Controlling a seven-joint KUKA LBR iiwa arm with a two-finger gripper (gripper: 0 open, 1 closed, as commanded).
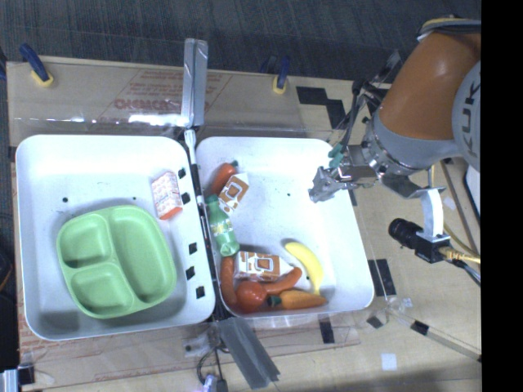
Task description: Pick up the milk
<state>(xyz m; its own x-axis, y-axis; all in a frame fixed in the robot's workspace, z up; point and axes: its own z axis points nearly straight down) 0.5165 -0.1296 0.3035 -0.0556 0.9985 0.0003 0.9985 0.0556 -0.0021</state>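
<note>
arm (pixel 425 96): orange band | grey wrist | black cables | metal gripper (pixel 325 184)

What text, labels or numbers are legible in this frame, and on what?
"KU": partial black lettering on the arm's grey housing, cut off at the edge.
Red print on the cardboard behind the bins: upside down, too blurred to read.
Carton in the left bin and two cartons in the right bin: orange-and-white graphics, no readable words.

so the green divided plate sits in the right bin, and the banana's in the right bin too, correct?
Not quite. The camera view shows the green divided plate in the left bin, next to a small carton. The banana is in the right bin, as you said.
</note>
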